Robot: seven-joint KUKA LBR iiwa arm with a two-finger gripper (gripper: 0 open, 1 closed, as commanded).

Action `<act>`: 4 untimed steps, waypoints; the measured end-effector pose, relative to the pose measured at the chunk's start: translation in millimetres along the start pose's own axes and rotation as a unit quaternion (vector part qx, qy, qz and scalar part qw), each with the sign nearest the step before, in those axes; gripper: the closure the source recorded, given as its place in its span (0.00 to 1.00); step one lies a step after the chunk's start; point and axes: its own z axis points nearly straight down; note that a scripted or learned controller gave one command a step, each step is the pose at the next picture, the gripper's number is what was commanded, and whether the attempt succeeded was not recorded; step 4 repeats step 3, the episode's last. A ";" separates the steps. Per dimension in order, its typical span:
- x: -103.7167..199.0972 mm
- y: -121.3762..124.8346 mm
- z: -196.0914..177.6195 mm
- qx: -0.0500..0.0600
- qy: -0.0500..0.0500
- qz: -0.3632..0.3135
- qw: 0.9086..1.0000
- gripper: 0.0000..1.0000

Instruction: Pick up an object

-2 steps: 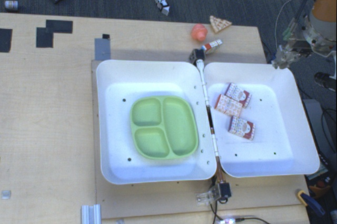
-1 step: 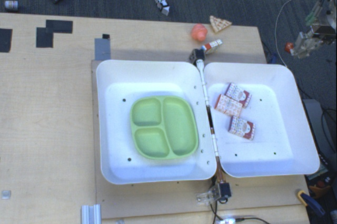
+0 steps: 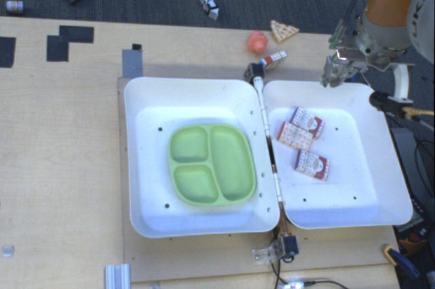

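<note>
Three red-and-white packets (image 3: pixel 304 142) lie in the right bin (image 3: pixel 380 165), well below the gripper (image 3: pixel 335 74); its state is unclear.

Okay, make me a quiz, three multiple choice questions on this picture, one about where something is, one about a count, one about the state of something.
1. Where does the green tray lie?
A. In the left bin
B. In the right bin
C. On the bench

2. How many small red-and-white packets lie in the right bin?
A. One
B. Three
C. Five

3. Where is the tool in relation to the packets?
A. Clamped on one
B. Pressing on one
C. Apart from them, by the bin's far edge

Answers: 1 A, the tray sits in the left bin. 2 B, three packets lie together. 3 C, bare white bin floor separates the tool from the packets.
</note>
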 end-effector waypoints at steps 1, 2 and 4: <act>72.7 0.7 -9.3 -0.001 0.000 0.000 1.000 1.00; -2.6 -4.0 -20.9 -0.001 -0.002 0.002 1.000 1.00; -50.6 0.0 -70.8 -0.002 -0.002 0.002 1.000 1.00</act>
